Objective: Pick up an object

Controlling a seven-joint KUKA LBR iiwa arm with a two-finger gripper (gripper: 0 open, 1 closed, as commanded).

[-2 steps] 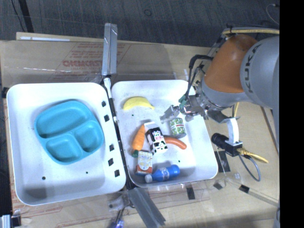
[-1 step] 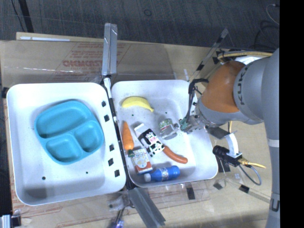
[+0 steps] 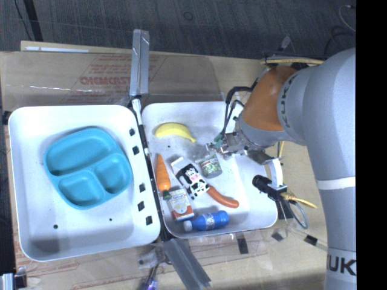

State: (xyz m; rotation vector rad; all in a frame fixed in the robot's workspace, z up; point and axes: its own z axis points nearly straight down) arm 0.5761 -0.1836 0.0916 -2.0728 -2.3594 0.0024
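Observation:
The right bin (image 3: 199,109) holds a yellow banana (image 3: 174,130), an orange carrot (image 3: 162,173), a white box with black cow patches (image 3: 190,178), a small orange-and-white carton (image 3: 180,205), a red-orange sausage (image 3: 223,198), a blue bottle (image 3: 207,220) lying on its side and a small clear jar with green contents (image 3: 211,165). My gripper (image 3: 220,146) hangs low over the bin's middle right, just above and right of the jar and right of the banana. I see nothing held in it.
The left bin (image 3: 36,222) holds a blue three-compartment plate (image 3: 89,166). A metal divider post (image 3: 139,65) rises between the bins at the back. The arm covers the right bin's far right side. Cardboard lies under both bins.

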